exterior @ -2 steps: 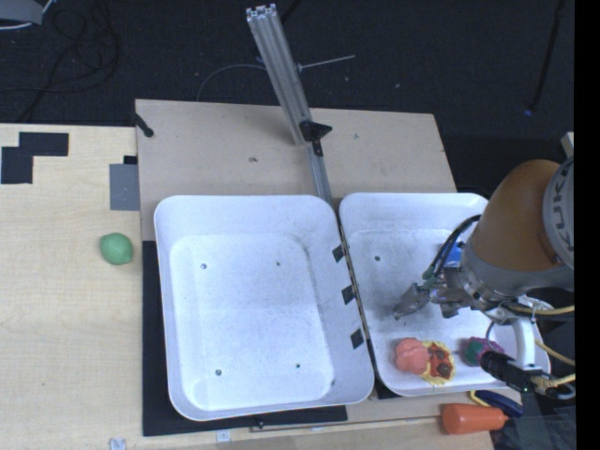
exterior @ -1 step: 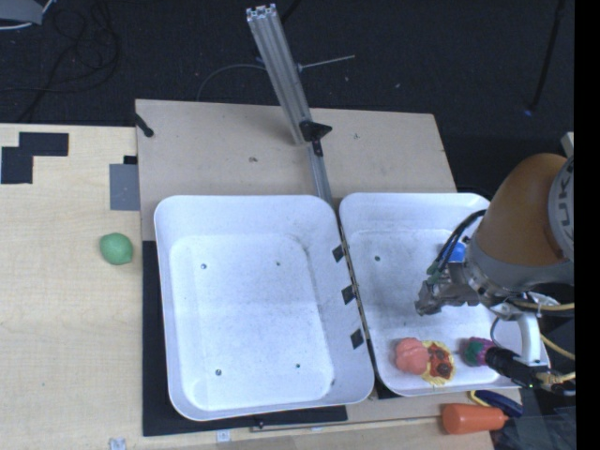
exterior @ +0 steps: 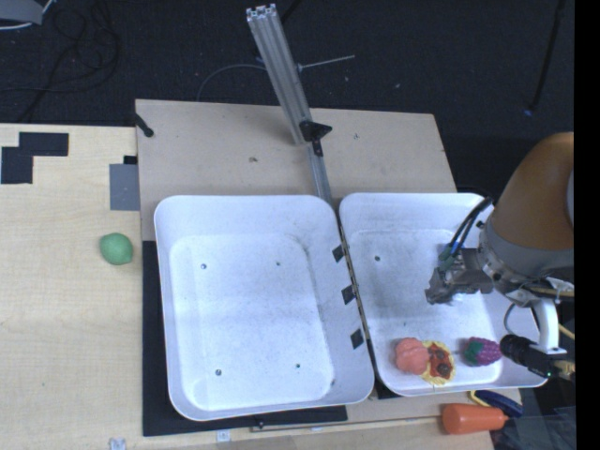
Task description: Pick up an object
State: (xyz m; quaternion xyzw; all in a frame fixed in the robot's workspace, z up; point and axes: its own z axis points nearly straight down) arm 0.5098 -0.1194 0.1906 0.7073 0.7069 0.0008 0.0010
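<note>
Approach step, nothing picked yet. Gripper (exterior: 443, 287) sits over the middle of the right bin (exterior: 403, 216), arm coming in from the right. Too dark and small to read, so can't tell if the fingers are apart or together; nothing visible between them.

Candidates all lie along the near edge of the right bin: a pink-red lumpy object (exterior: 410, 355), a yellow and red object (exterior: 439, 363) touching it on its right, and a purple berry-like object (exterior: 482, 351) a little further right, apart from the pair. Gripper is on the far side of all three, not touching any.

Left bin (exterior: 187, 216) has no objects. Green ball (exterior: 116, 248) on the table (exterior: 56, 345) well left of the bins; orange carrot-like object (exterior: 473, 418) just outside the right bin's near rim.

Next, my read: translate toward the near edge, centre over one item, descend, close. Purple one looks easiest since it stands alone; the touching pair risks a double or glancing grab. Near rim is close, watch clearance
</note>
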